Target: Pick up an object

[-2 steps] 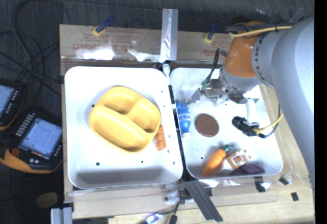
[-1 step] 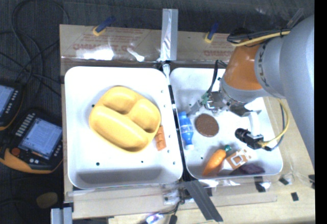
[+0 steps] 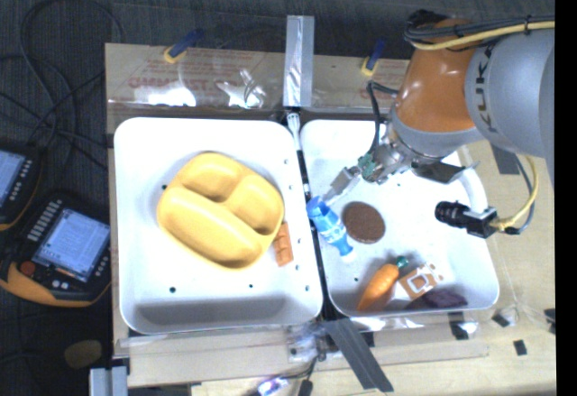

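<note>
**Gripper low over the right bin, no object between its fingers**

You see the arm [image 3: 469, 87] reaching in from the right over the right bin [image 3: 478, 281]. Its gripper [image 3: 347, 182] hangs near that bin's left wall, fingers slightly apart on nothing. The left bin [image 3: 144, 295] holds a big yellow bread-shaped toy [image 3: 221, 209]. Right bin: blue bottle [image 3: 329, 225] just below the fingertips, brown disc [image 3: 365, 223] beside it, carrot [image 3: 379, 286] nearer.
</note>
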